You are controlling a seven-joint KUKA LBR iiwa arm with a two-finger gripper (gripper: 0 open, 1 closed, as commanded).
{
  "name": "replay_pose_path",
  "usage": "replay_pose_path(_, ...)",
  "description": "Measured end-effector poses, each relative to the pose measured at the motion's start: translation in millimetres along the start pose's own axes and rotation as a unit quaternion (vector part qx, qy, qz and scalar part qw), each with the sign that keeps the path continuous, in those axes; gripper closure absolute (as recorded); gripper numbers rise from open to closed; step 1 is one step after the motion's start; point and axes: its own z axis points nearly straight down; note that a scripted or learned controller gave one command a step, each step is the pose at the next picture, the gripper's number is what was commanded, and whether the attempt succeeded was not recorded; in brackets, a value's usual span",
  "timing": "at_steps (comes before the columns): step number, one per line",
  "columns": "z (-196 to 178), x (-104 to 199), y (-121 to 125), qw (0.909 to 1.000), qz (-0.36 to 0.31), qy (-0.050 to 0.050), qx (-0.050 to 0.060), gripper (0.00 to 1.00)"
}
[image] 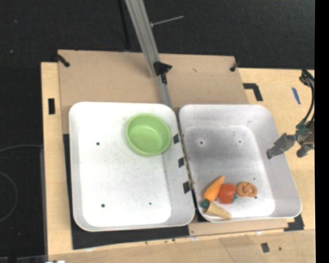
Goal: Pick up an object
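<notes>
My jaws [289, 145] sit at the right bin's [263, 119] right rim, partly cut off; spread or pressed together, I cannot tell. Carrot [214, 188], tomato [227, 193] and pretzel [246, 189] lie well apart from them, in the bin's near corner.

A robotics lab test bench: a flat pale plywood bench top [126, 75] on black flooring carries two shallow white plastic bins [88, 201], well left of the gripper [288, 144]. A slanted grey metal mast [145, 34] rises far beyond it, and toy plastic food [227, 193] lies below-left.
</notes>
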Motion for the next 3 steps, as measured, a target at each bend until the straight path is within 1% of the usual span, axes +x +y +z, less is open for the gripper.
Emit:
replay_pose_path(1, 0.0, 0.0, 0.1, 1.0000, 0.000, 0.000, 0.000, 0.00)
replay_pose_path(2, 59.3, -1.3, 2.7, 1.0000, 0.002, 0.000, 0.001, 0.00)
replay_pose_path(3, 99.5, -3.4, 0.0, 1.0000, 0.002, 0.000, 0.001, 0.00)
